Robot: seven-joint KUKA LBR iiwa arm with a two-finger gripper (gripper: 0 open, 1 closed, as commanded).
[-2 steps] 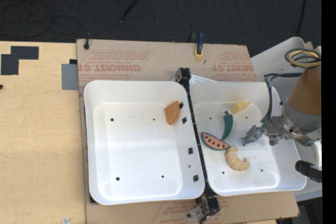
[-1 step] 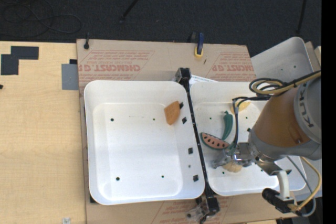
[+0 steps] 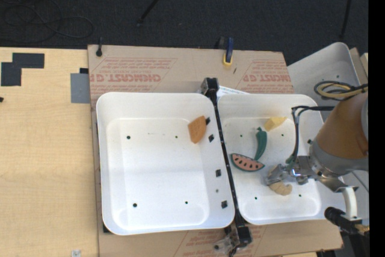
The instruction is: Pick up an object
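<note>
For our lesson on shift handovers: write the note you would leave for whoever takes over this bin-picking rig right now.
Claw: low in the right bin, right over a tan lump; grip unclear, so treat nothing as held.
Right bin also holds a watermelon slice, a green pepper-like piece and a pale yellow wedge.
Left bin: an orange-brown piece near the divider.
Done: claw brought down to the lump.
Left: secure a grasp and lift.
</note>
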